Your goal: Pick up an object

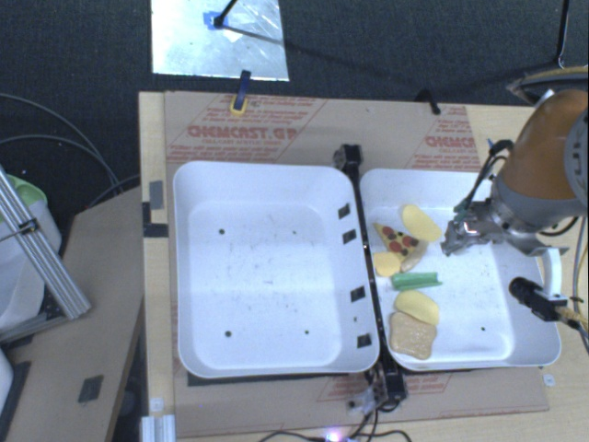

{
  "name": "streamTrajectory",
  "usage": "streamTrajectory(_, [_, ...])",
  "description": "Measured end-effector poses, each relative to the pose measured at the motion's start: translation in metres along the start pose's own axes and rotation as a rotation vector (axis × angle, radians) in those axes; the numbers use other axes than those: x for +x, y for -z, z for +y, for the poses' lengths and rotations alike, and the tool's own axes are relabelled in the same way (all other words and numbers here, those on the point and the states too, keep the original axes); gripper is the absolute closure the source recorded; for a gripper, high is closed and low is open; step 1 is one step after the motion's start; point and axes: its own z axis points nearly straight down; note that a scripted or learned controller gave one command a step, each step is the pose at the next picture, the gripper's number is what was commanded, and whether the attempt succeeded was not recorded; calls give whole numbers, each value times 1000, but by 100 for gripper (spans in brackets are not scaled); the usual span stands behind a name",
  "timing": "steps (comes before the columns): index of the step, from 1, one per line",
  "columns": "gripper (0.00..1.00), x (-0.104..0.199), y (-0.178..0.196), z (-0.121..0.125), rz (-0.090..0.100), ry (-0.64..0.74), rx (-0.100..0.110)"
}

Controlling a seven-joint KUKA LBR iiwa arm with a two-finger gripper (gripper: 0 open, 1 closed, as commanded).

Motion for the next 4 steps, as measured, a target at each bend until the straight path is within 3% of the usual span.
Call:
streamTrajectory(1, [100, 74, 136, 15, 1, 13, -15])
streamTrajectory(2, [100, 46, 189, -66, 0, -2, -5])
streamTrajectory(3, [100, -52, 274, -71, -8, -7, -11])
streamTrajectory(4, [100, -78, 230, -62, -2, -2, 0])
